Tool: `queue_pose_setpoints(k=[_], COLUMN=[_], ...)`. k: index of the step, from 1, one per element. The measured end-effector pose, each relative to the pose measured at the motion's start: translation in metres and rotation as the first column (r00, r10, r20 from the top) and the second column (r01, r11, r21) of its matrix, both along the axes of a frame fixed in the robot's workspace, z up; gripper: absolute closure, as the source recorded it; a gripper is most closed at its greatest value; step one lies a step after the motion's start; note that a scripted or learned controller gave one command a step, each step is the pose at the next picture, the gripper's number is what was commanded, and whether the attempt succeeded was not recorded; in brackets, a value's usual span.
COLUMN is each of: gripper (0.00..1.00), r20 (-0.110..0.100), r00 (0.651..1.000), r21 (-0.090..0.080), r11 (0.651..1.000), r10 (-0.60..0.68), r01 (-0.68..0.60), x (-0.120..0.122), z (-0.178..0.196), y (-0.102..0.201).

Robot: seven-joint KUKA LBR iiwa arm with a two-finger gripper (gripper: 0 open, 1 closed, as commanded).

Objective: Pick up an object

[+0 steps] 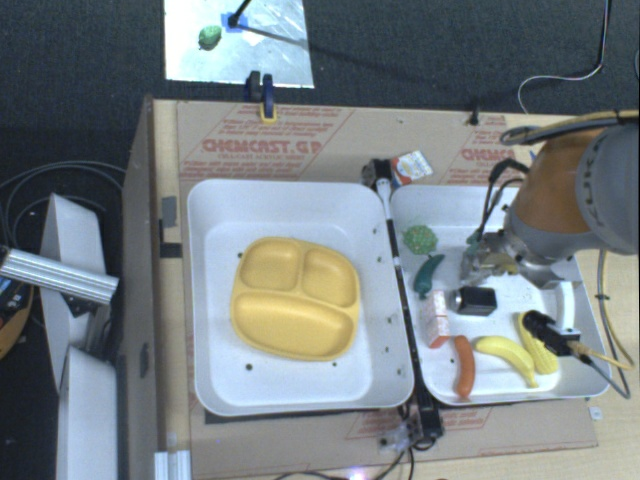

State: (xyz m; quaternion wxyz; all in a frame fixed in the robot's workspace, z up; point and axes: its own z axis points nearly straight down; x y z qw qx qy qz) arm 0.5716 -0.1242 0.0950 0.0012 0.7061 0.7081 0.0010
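- Nearest the camera, a hot dog (464, 365) and banana (507, 355) lie in the right bin (500, 393).
- Gripper (478, 266) hovers above a black block (476, 300); its opening cannot be told.
- Broccoli (419, 238), a green pepper (428, 272) and a small pink packet (436, 316) crowd its left.
- Left bin (215, 388) holds a yellow tray (296, 296).

A bulky grey arm (610, 183) is seen, rounded and smooth like a fat cylinder. An orange band (548, 193) is wrapped around it above the wrist, broad and slightly glossy. Below that, a grey wrist section is followed by a small metal gripper (478, 265), silvery and boxy in build. Thin dark cables (493, 200) are looped along the wrist's outside.
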Motion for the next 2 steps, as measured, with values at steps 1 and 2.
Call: queue_pose_setpoints(k=[1,2], gripper=[0.0,0.0], r20=[0.0,-0.003], r00=[1.0,1.0], r21=[0.0,0.0], r11=[1.0,1.0], r10=[0.0,-0.002], r01=[0.0,0.002], x=[0.0,-0.048], z=[0.0,-0.011], y=[0.0,0.006])
